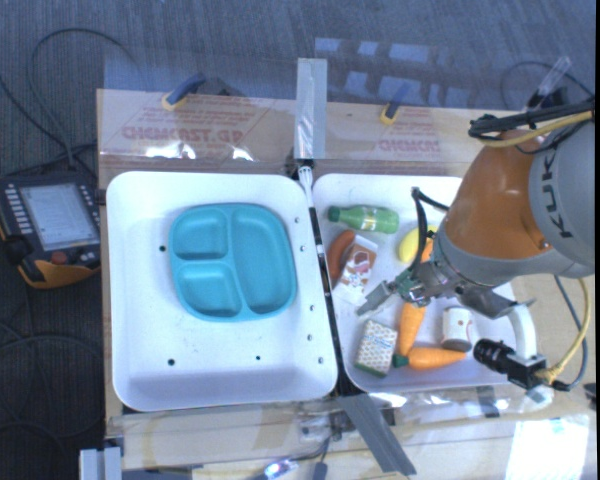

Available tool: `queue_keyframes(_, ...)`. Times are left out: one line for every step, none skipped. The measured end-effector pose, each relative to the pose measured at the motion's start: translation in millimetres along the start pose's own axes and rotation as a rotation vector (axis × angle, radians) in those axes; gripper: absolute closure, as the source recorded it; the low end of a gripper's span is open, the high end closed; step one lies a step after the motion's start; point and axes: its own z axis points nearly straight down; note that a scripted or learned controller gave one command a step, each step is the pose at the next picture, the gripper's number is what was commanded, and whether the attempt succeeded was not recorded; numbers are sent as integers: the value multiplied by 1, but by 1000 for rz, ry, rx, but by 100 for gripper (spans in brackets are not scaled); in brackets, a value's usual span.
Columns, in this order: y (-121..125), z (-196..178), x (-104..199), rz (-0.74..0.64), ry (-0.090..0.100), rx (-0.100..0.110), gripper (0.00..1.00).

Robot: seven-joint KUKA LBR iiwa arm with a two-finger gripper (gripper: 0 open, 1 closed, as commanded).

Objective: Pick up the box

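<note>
A: Box (376, 347) first — how does it look from the camera view?

B: Small, flat and squarish, with a pale patterned top in speckled green and yellow tones. It lies turned at an angle in the right bin (385, 186), near that bin's front left corner, close to the wall that divides the two bins.

A: And the gripper (412, 290)?

B: It hangs over the middle of the right bin, under the grey and orange arm (500, 213). The wrist hides most of it. I cannot tell how far it is open, and I see nothing clearly held in it. It sits up and to the right of the box, apart from it, just above the top of a carrot (410, 328).

A: What else is around the box?

B: That carrot stands lengthwise just right of the box, nearly touching its edge. A second carrot (435, 359) lies crosswise at the first one's lower end, along the front wall. A small white cup (457, 324) rests right of the carrots. Behind the box lie a red sausage (338, 252) and a white packet (357, 265) with red print. A green bottle (364, 218) lies on its side near the back wall, and a yellow lemon (410, 247) shows partly under the arm.

A: The left bin (140, 298)?

B: It holds a blue tray (230, 260) with three compartments. A pendant (45, 225) lies on the floor to the left of the bench.
</note>
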Motion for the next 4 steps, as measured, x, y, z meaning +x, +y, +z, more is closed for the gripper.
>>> queue_keyframes(2,-2,7,-33,0,-1,0)
queue_keyframes(-9,85,-34,-44,1,0,0)
queue_keyframes(-8,77,-34,-44,4,2,100)
queue_keyframes(37,0,-9,-250,0,-1,100)
